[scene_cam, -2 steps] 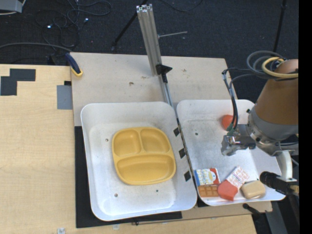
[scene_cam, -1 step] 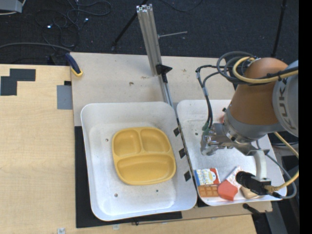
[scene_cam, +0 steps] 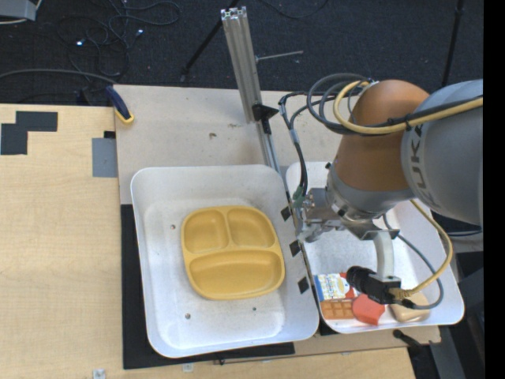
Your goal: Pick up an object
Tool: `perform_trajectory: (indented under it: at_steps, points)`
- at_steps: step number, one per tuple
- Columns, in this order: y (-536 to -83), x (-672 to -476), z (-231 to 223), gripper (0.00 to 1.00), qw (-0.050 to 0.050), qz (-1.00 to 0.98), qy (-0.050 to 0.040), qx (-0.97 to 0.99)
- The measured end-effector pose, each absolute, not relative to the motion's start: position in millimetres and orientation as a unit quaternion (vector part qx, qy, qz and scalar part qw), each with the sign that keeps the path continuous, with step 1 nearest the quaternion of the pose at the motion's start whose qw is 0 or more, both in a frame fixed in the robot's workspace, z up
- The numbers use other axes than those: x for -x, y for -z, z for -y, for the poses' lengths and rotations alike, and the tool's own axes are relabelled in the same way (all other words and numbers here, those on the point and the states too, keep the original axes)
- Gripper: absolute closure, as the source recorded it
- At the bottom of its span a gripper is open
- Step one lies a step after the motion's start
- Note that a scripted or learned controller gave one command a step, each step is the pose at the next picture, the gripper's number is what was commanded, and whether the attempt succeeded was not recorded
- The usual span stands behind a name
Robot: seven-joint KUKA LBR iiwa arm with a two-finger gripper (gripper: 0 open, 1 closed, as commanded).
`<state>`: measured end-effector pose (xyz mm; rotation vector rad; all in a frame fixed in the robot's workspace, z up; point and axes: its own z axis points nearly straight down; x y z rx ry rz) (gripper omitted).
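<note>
Closest to us, at the near end of the right bin (scene_cam: 341, 247), we see three small things close together. A little box (scene_cam: 334, 297) with orange and blue pictures lies flat. A red thing (scene_cam: 368, 311) sits right up against the box's right corner. A tan thing (scene_cam: 411, 313) lies just beside the red one, in the bin's near right corner. In the left bin (scene_cam: 158, 290) there is a yellow plate (scene_cam: 233, 252) with three parts, lying flat in the middle, away from the walls. A bit farther back we find the gripper (scene_cam: 316, 212), over the left side of the right bin, close to the wall where the two bins meet. It is partly hidden under the big grey arm (scene_cam: 442, 156), so we cannot tell if it is open or closed. The little box, the red thing and the tan thing all lie nearer to us than the gripper and apart from it. The yellow plate is off to the gripper's side, across the wall between the bins. The arm's orange band (scene_cam: 387, 109) bulges above the right bin. Behind the bins, the bench (scene_cam: 181, 125) carries a tall metal post (scene_cam: 244, 61) and a small blue and yellow tool (scene_cam: 120, 106) near its far left corner. Farthest off, we see the dark floor (scene_cam: 79, 22) with thin cables (scene_cam: 142, 10) lying on it.
</note>
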<state>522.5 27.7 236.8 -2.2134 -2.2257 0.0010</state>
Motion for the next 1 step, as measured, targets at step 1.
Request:
perform_trajectory:
  at_steps: [1]
  points:
    - [-226.2,-536.9,-79.6,1.00,0.001,0.709,-0.0010,0.705]
